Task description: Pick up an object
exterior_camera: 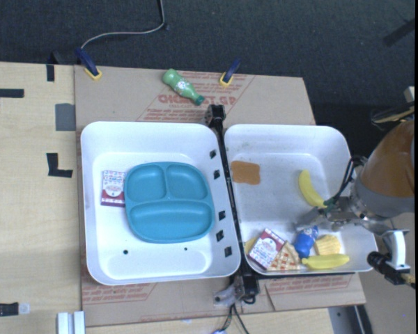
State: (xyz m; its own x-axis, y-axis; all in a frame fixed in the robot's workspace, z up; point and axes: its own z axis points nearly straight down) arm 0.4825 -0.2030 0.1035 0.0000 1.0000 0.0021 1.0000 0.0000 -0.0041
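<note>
My end effector (319,218) hangs low in the right bin (279,134), at the frame's lower right, over a blue thing (304,243) too small and blurred to name. Beside it lie a banana (325,261), a yellow block (327,245), a second banana (308,188) and a red-and-white packet (266,248). My wrist hides the grasp, so I cannot tell its state.
</note>
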